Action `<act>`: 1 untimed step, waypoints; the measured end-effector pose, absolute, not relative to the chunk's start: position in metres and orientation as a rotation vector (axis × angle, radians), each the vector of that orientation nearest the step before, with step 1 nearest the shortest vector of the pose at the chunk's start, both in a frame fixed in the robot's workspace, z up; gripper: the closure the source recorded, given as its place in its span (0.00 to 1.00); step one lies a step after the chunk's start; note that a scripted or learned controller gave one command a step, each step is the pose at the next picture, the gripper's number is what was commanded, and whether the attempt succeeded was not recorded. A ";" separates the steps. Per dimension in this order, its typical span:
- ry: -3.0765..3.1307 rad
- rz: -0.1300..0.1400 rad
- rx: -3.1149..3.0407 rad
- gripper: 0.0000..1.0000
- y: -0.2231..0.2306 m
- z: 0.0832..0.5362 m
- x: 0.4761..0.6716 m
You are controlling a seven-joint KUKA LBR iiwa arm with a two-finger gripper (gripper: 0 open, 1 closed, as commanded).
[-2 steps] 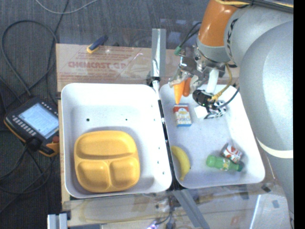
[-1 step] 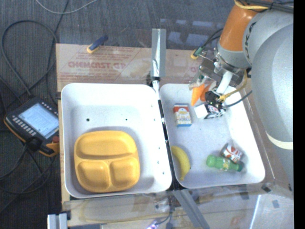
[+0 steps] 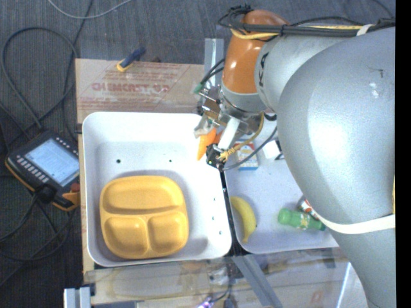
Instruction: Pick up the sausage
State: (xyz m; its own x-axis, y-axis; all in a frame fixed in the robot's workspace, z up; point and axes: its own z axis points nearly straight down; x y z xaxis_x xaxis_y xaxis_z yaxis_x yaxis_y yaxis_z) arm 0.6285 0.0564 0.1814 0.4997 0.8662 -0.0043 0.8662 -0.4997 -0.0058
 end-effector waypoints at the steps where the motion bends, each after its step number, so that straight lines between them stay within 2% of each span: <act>1: -1.569 0.010 -2.719 0.00 0.056 0.182 0.629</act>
